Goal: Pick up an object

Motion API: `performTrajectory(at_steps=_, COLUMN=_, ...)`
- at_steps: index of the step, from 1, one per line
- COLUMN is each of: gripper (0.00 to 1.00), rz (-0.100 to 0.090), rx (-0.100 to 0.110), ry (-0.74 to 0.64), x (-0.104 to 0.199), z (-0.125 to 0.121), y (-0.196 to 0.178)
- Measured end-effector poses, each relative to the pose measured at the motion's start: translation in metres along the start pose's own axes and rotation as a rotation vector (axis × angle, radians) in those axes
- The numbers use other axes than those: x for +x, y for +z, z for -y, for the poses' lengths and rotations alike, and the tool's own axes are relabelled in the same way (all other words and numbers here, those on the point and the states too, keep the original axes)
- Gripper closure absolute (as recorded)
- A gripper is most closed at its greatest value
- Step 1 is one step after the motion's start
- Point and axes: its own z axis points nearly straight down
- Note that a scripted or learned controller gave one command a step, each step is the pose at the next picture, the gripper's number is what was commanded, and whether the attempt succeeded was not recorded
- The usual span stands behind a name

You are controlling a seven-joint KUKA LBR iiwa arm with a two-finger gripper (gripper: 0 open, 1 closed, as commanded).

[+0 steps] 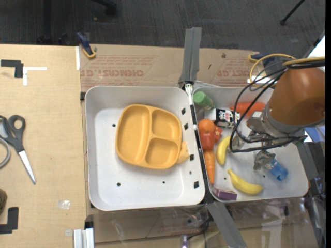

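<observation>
The table [41,138] is tan board, with brown printed cardboard [134,68] along the far side of the two white bins and dark grey carpet [155,9] beyond that. Taking the left bin [98,190] as landmark: inside it lies a yellow divided plate [149,136], a little toward its far side. Well to its left, on the table, rest grey-handled scissors [18,143]. Touching its right wall is the right bin [295,187], which holds a tomato [208,130] and carrot [209,164] along the shared wall, a green thing [202,99] at its far corner, two bananas, one upright [223,150] and one lying near the front [244,183], a purple piece [224,194] at the front edge and a blue block [277,171]. The arm's orange band [297,97] hangs over that right bin, and the hand [264,160] hovers just beside the blue block; whether its fingers are spread or pressed together I cannot tell, as cables and glare blur them.
</observation>
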Motion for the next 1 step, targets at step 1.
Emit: performTrajectory(at_steps=1, gripper=0.00, rz=-0.001, rx=0.001, ry=0.077, x=-0.0415, z=0.0672, y=-0.0003)
